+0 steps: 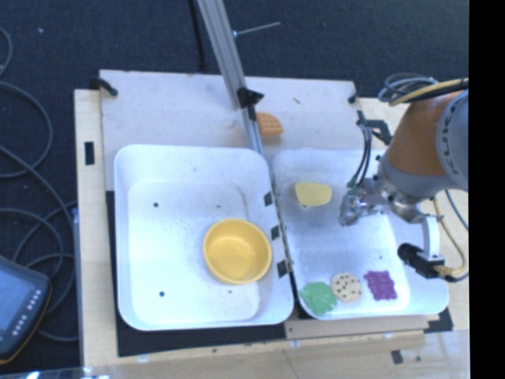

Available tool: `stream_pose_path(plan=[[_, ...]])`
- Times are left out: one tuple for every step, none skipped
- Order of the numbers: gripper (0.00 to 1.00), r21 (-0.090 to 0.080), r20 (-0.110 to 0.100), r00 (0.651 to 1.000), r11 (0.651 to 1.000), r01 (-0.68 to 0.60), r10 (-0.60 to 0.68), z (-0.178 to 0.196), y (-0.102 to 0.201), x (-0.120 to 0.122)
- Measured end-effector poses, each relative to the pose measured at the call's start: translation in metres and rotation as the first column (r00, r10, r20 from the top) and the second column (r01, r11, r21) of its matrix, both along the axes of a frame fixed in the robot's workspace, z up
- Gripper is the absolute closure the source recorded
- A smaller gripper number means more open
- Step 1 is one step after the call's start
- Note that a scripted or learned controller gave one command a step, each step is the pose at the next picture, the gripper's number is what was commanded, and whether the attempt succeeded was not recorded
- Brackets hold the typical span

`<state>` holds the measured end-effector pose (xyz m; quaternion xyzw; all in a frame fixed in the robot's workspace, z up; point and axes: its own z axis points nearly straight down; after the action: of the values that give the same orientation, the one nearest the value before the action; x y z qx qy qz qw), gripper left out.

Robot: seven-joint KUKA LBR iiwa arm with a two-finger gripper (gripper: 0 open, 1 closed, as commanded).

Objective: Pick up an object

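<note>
The gripper (349,212), fingers I cannot tell how set, hangs just right of the yellow piece (313,193) near the right bin's (410,302) far edge.

yellow bowl (237,250) upright, left bin | yellow piece (313,193), green piece (318,297), cookie (346,287), purple piece (381,284), right bin
</note>
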<state>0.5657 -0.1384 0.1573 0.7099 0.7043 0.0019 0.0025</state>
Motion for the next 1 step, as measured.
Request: stream_pose_path(plan=[[1.0, -0.002, 0.003, 1.0, 1.0, -0.001, 0.001, 0.0597, -0.0105, 0.0005]])
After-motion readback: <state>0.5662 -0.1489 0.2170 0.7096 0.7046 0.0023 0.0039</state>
